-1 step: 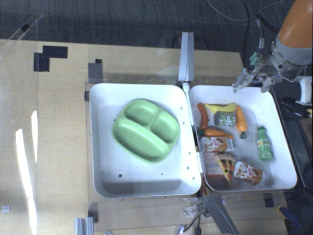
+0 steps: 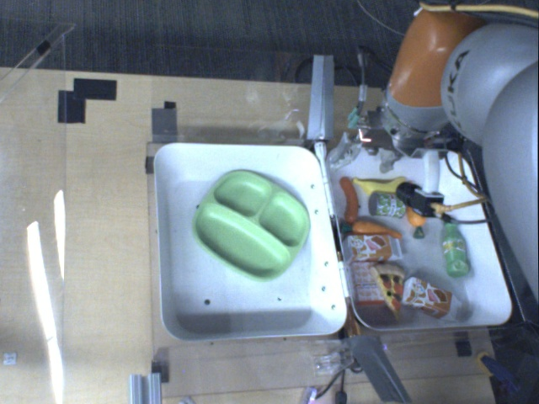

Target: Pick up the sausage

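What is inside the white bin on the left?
The left white bin holds one green plastic plate with three compartments, lying on the bin floor. Whatever lies beneath the plate is covered.

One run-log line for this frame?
arm: over right bin's far end | gripper: above clutter, holding nothing visible | sausage: lying by divider, ungrasped | left bin: green tray

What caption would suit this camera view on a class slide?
Arm reaching over right bin of mixed food, sausage at its left edge; green plate in left bin.
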`<state>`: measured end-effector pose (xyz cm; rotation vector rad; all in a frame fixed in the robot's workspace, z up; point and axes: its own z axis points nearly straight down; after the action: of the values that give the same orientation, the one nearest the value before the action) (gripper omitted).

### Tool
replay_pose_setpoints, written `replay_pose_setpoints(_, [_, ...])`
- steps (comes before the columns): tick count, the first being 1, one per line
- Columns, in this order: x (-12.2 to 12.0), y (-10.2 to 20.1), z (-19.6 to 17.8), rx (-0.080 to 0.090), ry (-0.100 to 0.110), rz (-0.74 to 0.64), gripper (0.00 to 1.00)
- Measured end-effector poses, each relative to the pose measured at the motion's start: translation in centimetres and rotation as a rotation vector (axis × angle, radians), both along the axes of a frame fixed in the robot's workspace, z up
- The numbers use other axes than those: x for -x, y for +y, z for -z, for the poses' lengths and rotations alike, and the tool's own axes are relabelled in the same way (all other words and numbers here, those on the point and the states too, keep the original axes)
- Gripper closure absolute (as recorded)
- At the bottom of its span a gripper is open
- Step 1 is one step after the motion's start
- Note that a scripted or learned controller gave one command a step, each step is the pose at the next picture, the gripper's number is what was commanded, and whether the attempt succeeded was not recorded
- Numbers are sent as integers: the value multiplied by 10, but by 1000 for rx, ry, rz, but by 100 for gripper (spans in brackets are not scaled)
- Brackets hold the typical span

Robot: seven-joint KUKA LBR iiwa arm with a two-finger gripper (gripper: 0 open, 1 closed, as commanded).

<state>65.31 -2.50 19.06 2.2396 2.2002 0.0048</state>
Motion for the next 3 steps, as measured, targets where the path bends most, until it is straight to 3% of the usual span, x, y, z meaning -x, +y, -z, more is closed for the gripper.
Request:
replay_pose_setpoints(1, [40,-60,59,2,-5,-21,0])
replay_pose_setpoints(2, [7,-59,87,0,-39,104,0])
replay_pose_setpoints(3, [12,-57,102,1,-6,-98,0])
